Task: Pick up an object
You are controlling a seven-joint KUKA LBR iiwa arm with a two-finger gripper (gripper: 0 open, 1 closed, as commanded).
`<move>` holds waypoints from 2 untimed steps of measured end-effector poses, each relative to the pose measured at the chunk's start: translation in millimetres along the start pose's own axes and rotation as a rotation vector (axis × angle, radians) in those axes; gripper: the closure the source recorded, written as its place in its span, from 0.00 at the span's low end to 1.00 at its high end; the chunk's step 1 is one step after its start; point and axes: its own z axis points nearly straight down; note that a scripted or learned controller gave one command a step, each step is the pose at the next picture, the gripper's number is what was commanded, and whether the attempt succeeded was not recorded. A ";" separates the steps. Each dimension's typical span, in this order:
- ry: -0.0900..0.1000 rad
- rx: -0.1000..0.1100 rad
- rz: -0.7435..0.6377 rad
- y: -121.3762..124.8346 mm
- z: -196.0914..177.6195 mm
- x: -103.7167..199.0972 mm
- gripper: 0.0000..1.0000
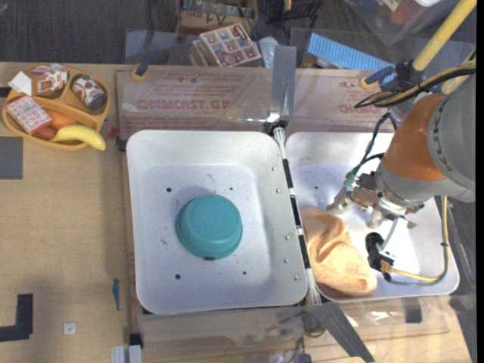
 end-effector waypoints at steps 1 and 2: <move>0.000 -0.001 -0.287 -27.2 -0.8 17.8 0.00; 0.001 -0.001 -0.324 -74.4 -1.1 4.1 0.00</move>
